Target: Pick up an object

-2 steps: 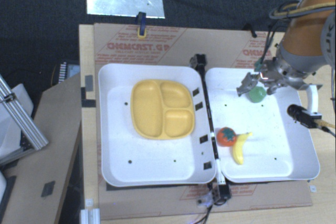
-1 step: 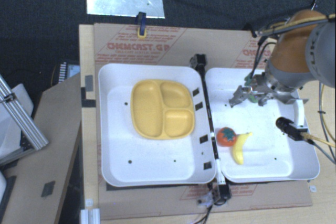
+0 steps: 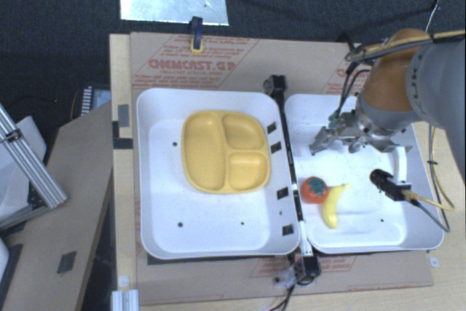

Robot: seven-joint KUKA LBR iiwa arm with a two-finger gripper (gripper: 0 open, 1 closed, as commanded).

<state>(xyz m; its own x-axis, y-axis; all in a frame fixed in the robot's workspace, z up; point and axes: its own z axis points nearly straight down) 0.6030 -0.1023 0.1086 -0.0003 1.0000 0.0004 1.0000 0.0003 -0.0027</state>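
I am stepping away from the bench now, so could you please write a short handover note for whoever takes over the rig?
Gripper: hanging over the upper part of the right shallow white bin, nothing seen in it; whether it is open or shut cannot be told.
Things: small red-orange tomato-like toy and yellow plastic banana lie touching near that bin's lower left. The yellow three-compartment plastic plate sits in the left white bin.
Done: nothing picked yet.
Left: descend, grasp one object, lift.
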